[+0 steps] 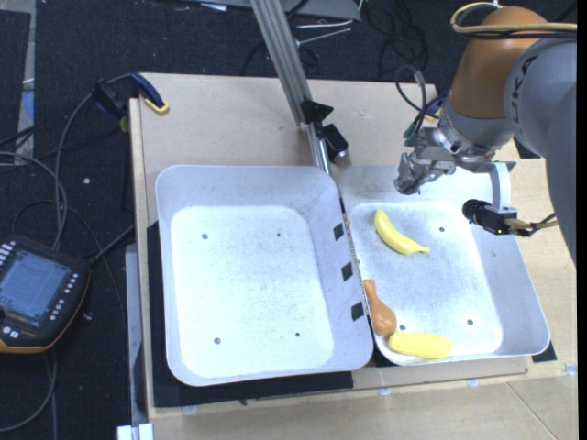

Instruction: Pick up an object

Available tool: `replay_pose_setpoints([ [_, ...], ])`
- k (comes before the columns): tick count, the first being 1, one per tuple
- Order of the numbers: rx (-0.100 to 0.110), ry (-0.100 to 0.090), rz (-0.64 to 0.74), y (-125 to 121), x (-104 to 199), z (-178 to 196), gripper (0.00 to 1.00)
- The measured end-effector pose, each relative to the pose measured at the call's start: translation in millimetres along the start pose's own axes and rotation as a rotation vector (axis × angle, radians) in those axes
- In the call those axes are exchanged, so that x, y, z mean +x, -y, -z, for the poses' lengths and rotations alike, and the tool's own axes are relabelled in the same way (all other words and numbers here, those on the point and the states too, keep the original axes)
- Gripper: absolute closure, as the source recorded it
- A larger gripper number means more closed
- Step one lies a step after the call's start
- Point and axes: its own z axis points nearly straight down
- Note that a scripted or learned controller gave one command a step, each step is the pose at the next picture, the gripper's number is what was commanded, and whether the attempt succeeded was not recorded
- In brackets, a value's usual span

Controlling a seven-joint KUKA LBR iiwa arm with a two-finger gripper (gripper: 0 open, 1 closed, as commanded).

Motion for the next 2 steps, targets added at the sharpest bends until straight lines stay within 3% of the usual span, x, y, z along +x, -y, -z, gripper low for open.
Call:
replay_pose_setpoints([
  [1, 0.002, 0.0, 0.0, -1, 0, 22, 1.0],
  [2, 0.004, -0.001, 0.003, 23, 43, 18, 1.0],
])
